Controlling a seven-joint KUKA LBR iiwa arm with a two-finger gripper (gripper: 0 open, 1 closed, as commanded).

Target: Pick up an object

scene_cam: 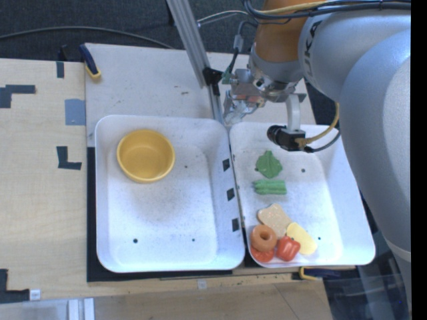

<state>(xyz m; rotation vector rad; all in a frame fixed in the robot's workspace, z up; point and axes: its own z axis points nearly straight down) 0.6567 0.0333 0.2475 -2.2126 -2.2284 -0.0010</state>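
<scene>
My gripper (235,115) hangs over the back edge where the two white bins meet, above the rim and apart from every object. The right bin (333,199) holds a green leaf piece (269,164), a green bean pod (270,187), a tan bread slice (273,217), a brown ring doughnut (263,237), a red pepper (287,248) and a yellow piece (303,238). The food cluster lies at the bin's near end, well in front of the gripper. Nothing is seen between the gripper's tips.
A yellow bowl (145,155) stands in the left bin (160,245) at its back left. A slanted metal pole (190,32) rises behind the bins next to the gripper. The grey arm covers the upper right. A blue-yellow clamp (90,62) sits on the bench's back left.
</scene>
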